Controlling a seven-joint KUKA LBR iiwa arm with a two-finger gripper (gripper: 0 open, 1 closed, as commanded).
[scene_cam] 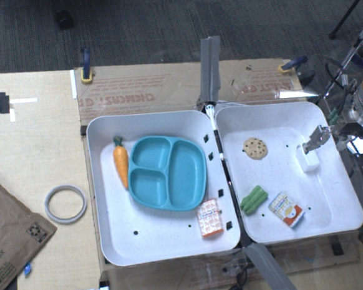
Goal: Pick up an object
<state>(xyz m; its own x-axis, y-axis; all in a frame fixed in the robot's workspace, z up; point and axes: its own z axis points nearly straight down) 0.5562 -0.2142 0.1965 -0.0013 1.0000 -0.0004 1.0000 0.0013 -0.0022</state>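
In the right bin lie a round chocolate-chip cookie, a green pea pod and a small white-and-orange carton. A small white object sits near the bin's right wall. My gripper reaches in from the right, low over the right bin, just above and beside that white object. I cannot tell whether it touches it. The left bin holds a toy carrot, a teal divided plate and a red-and-white carton.
A grey divider post stands behind the seam between the bins. On the bench to the left are a tape ring and a brown cardboard box. Cables and the arm's body crowd the right edge.
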